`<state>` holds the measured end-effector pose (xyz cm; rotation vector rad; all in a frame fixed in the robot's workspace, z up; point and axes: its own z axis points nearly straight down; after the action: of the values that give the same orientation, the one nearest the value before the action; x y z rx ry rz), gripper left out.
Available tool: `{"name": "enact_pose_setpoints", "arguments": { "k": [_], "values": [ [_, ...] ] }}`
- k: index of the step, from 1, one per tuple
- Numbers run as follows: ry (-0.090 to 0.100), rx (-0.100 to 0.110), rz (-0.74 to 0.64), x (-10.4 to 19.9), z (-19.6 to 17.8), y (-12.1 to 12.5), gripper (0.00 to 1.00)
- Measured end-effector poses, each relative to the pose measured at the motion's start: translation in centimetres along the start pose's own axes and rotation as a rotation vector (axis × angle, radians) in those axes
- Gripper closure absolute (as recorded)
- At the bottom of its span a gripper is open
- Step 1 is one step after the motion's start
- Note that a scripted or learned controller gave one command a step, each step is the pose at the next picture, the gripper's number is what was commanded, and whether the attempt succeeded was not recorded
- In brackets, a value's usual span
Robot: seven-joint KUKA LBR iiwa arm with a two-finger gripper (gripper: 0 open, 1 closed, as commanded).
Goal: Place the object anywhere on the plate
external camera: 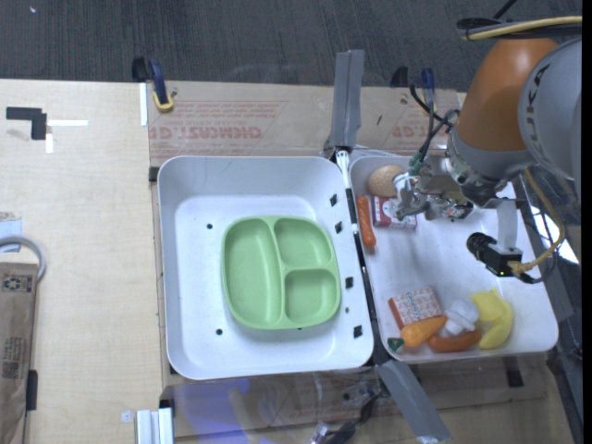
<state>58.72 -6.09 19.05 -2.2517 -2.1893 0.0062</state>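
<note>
In the right bin's (518, 340) far corner my gripper (407, 202) hovers by a tan object (383, 180), finger state unclear, so settle squarely over it before heading to the plate (280, 272).

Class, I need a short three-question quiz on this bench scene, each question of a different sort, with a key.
1. True or false: the pale green three-compartment plastic plate lies in the left white bin.
2. Which bin is the grey arm's gripper over? A) left B) right white bin
3. Fill in: the yellow banana-shaped toy lies near the right bin's ____ corner in the picture.

Key: 1 true; 2 B; 3 lower right.
</note>
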Motion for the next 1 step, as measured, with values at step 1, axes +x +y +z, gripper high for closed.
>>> {"name": "enact_pose_setpoints", "arguments": {
  "k": [1],
  "values": [
    [0.001, 0.000, -0.203, 8.00, -0.02, -3.95, 1.00]
  ]
}}
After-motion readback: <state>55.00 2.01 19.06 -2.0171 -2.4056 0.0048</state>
